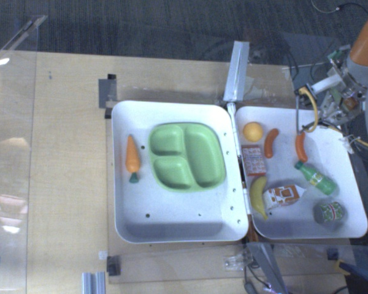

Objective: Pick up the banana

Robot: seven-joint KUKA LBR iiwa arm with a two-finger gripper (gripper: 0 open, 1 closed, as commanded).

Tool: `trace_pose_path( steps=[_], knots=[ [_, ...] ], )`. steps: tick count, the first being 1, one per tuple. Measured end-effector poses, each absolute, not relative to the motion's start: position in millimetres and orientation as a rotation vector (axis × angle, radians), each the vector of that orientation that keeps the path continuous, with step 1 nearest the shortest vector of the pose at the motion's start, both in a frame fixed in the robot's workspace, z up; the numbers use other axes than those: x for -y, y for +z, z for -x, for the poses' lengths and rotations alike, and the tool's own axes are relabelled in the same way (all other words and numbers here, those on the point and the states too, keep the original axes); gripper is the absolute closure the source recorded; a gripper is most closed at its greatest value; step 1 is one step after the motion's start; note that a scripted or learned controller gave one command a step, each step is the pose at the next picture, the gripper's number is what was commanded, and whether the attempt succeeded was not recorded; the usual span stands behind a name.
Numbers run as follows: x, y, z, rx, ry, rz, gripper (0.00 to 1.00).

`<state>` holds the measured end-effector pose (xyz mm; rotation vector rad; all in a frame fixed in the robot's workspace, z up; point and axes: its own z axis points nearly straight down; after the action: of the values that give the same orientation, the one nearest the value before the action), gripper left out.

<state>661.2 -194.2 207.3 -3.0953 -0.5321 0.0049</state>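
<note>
Pale wooden bench point(61, 164), two white bins | curved yellow banana point(258, 196) lies in right bin point(349, 225) beside white carton point(284, 195) | gripper point(340, 97) above bin's far corner, grip unclear

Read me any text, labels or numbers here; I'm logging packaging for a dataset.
Nothing reads clearly.
Red packet: printing blurred.
Small carton: orange and white markings, illegible.
Green bottle: label too small.
Round tin: pattern, no readable text.
</note>
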Motion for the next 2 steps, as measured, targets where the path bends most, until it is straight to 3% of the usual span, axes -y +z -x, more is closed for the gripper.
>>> trace_pose_path(
  steps=[2],
  knots=[
    [203, 138, -661.8, 0.332, 0.002, 3.123, 1.0]
  ],
)
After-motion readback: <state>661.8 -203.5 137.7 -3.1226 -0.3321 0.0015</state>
